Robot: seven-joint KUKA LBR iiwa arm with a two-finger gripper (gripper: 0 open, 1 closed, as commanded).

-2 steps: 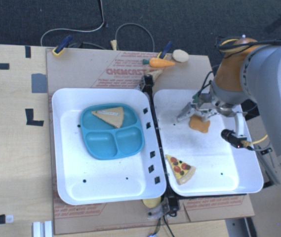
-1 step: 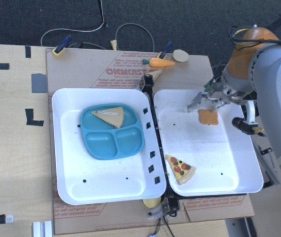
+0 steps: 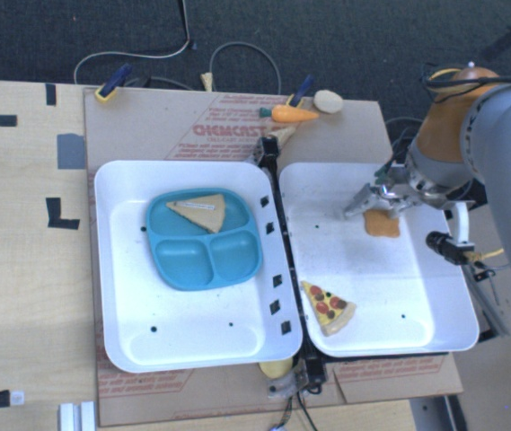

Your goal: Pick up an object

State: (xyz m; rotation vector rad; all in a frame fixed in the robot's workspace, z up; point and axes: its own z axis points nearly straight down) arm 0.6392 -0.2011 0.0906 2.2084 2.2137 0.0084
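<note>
A pizza slice lies near the front of the right bin. Farther back, the hand hovers over a tan bread piece, touching its top edge; its spread I cannot tell.

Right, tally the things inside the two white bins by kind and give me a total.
Blue plate: 1
Sandwich half on the plate: 1
Pizza slice: 1
Brown bread-like piece under the claw: 1
Total: 4
</note>
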